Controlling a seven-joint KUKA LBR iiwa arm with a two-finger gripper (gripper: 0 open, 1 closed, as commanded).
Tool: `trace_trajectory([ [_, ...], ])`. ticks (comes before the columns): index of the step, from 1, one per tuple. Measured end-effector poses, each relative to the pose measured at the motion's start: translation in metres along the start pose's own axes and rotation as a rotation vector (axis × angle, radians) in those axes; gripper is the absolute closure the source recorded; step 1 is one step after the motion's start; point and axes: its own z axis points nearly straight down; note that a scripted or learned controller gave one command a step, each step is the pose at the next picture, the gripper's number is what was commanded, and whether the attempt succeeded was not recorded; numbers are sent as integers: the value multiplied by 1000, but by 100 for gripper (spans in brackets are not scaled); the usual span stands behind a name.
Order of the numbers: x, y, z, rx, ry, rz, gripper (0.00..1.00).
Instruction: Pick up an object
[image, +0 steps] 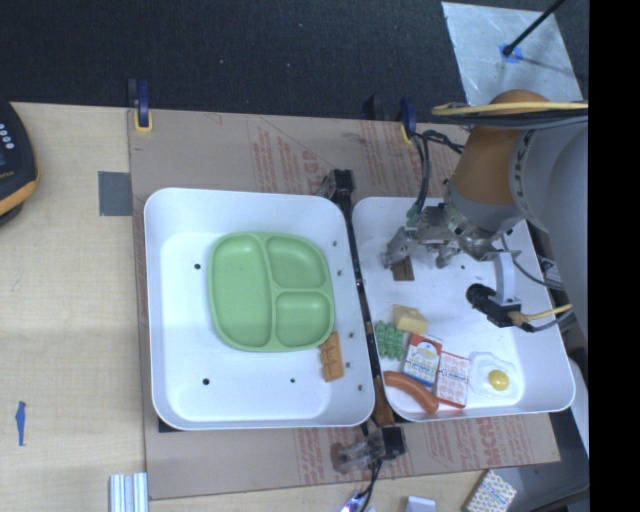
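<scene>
My gripper is low in the back left part of the right bin, below the grey arm with its orange band. A small brown piece lies right at the gripper's tip; whether it is held I cannot tell. Toward the front of this bin lie a yellow cheese wedge, a green leafy piece, two red-and-white cartons, a sausage and a fried egg.
The left bin holds a green divided plate and an orange cracker near its right wall. A black cable fitting hangs from the arm over the right bin. The wall between the bins runs just left of the gripper.
</scene>
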Motion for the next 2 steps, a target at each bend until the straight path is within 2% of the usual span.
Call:
trace_trajectory([
  [1, -1, 0, -11, 0, -1, -1, 100],
  [2, -1, 0, -10, 1, -1, -1, 0],
])
